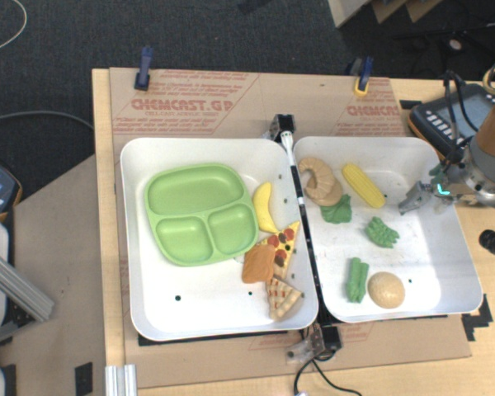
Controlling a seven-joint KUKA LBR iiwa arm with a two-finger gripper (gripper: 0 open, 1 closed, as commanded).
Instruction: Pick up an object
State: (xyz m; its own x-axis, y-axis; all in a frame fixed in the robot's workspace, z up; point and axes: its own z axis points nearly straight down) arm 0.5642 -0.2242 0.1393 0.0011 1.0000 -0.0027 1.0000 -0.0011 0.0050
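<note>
Corn cob (363,186) in right bin (454,246), gripper (418,198) low at its right edge, fingers spread, holding nothing

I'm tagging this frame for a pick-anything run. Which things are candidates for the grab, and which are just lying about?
Candidates, right bin near the gripper:
yellow toy corn cob
tan toy croissant
green leafy toy
round beige toy bun

Lying about:
green divided plastic tray
blue clamp
brown printed cardboard sheet
</note>
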